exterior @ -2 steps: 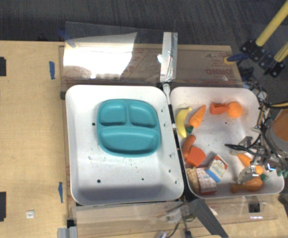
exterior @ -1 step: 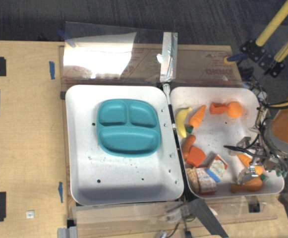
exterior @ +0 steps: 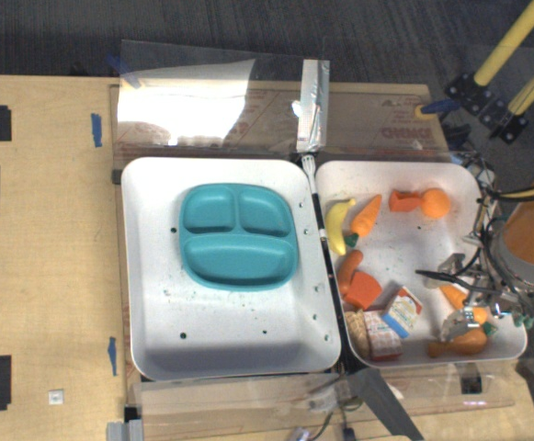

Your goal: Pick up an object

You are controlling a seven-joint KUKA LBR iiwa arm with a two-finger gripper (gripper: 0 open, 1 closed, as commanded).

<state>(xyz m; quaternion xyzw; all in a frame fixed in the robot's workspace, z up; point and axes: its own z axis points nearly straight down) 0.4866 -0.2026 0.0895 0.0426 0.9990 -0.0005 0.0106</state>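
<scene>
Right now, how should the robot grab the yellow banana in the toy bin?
Probably from straight above, pinching the banana across its narrow middle. It lies flat, running lengthwise beside the right bin's left wall, so fingers closing across its thin width fit best. An orange carrot crowds its right side, so space there looks tight.

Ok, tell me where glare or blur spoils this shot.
Camera view: strong glare whitens the clear sheet behind the left bin; the gripper and toys in the right bin corner look soft and tangled; the teal tray is evenly lit and sharp.
</scene>
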